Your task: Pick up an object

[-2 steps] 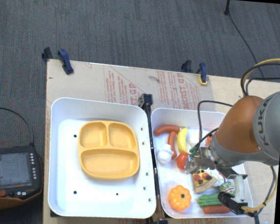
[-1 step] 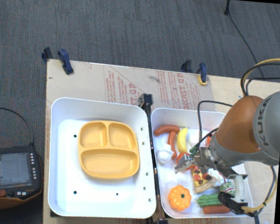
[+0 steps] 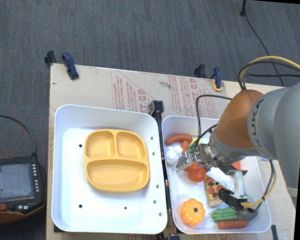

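My gripper (image 3: 190,161) hangs low in the right bin (image 3: 264,181), at its left-middle. A red tomato (image 3: 196,173) lies just below it and looks to be touching it. A white round object (image 3: 172,155) sits just left of the gripper. A reddish sausage (image 3: 176,139) lies behind it near the bin's back left corner. Closer to the front are an orange pumpkin (image 3: 193,211), a pizza slice (image 3: 214,192), and a green vegetable with a red piece (image 3: 229,218). The arm's wrist hides part of the bin's middle.
The left bin (image 3: 64,188) holds a yellow divided plate (image 3: 117,159). A black divider clamp (image 3: 157,108) sits between the bins. Blue clamps (image 3: 69,64) grip the bench's back edge. A teach pendant (image 3: 10,185) lies on the floor at left.
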`<state>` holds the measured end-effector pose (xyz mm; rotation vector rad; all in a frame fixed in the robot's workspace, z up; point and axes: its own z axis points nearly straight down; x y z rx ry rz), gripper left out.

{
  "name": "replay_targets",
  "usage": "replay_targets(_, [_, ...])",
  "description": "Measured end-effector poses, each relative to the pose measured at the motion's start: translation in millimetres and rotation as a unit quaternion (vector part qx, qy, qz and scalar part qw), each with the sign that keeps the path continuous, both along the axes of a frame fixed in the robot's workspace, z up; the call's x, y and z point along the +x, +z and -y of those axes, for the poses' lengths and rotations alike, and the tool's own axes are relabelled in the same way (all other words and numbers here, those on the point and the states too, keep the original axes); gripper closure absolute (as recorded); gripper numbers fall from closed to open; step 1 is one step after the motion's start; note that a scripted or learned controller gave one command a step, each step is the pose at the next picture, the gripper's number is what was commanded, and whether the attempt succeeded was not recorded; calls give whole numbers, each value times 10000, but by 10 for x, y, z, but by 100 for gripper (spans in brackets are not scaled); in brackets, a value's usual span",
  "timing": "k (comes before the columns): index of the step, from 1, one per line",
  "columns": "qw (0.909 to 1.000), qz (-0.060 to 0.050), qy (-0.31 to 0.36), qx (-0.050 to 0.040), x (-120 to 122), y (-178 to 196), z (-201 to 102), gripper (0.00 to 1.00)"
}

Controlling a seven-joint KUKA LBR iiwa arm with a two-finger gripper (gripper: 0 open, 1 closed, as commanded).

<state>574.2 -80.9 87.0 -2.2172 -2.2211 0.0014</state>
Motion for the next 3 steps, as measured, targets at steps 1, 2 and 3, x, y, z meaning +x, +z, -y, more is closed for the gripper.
replay_targets(1, [10000, -7, -24, 6, 0, 97, 7, 100])
replay_targets(2, [10000, 9, 1, -3, -386, 1007, -183, 100])
replay_targets(3, [10000, 11, 8, -6, 466, 1004, -388, 100])
